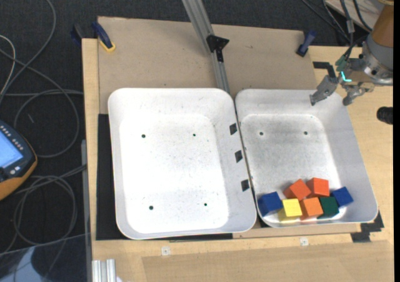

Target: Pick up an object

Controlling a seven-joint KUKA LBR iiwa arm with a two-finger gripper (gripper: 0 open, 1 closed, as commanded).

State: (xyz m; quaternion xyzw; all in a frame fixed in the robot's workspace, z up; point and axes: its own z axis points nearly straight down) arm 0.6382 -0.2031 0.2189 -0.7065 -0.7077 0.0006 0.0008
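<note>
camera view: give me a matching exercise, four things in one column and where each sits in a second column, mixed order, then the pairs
Things:
1. gripper
2. yellow block
3. green block
4. left bin

Places:
A. beside the right bin, on the side away from the arm
B. over the right bin's far right corner
C. in the block cluster, between a blue block and an orange block
D. in the block cluster, just below the red-orange block

Pairs: 1-B, 2-C, 3-D, 4-A
</note>
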